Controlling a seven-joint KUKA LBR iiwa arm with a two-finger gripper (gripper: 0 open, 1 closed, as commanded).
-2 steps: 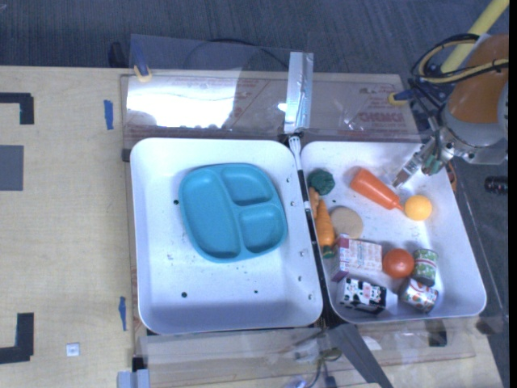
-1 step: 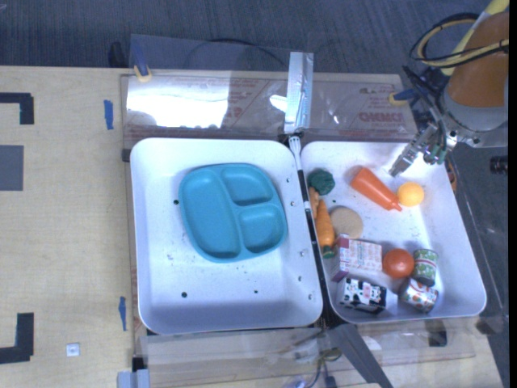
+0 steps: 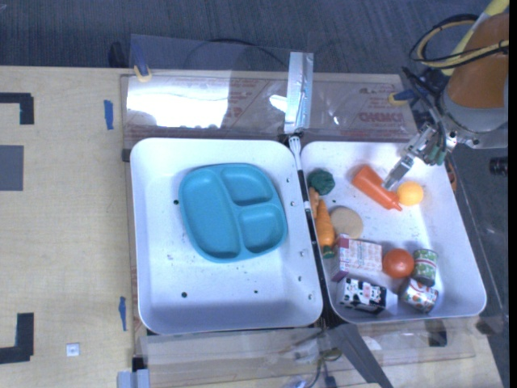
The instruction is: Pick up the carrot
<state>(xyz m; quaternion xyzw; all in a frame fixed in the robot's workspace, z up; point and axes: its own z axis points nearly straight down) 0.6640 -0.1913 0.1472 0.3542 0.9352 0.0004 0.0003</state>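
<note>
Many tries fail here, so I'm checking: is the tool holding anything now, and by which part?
Nothing is seen held. The tool sits just above the carrot, near its right end, but no object shows between its fingers.

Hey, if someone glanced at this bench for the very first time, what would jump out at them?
Probably the big blue divided tray, lying alone in the left bin. Next, the clutter of toy food in the right bin, where the gripper hangs right over the orange carrot near the back, with a small yellow-orange fruit just beside it.
</note>
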